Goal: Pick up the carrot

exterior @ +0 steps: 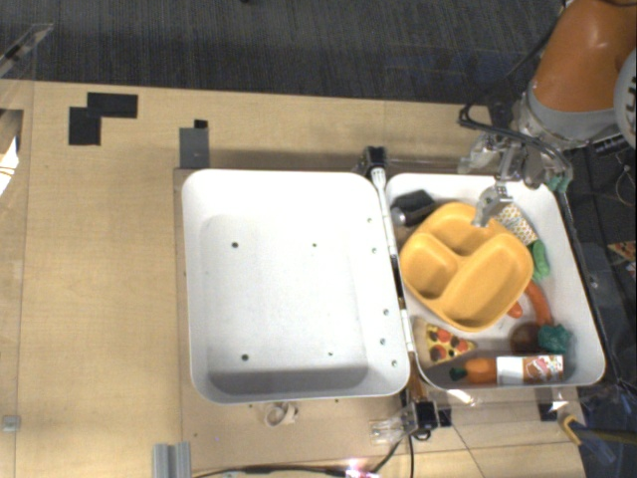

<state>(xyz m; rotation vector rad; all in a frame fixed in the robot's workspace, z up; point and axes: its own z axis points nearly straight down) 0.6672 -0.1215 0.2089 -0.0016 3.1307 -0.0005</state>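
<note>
The arm reached in from the far right, its gripper (491, 205) hanging over the yellow dish (465, 267); whether it was open I couldn't tell. The carrot (540, 302) lay right of the dish.

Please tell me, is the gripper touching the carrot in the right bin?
Apart. The camera view shows the gripper over the far edge of the yellow dish, while the carrot lies beside the dish's right side, with clear space between them.
</note>
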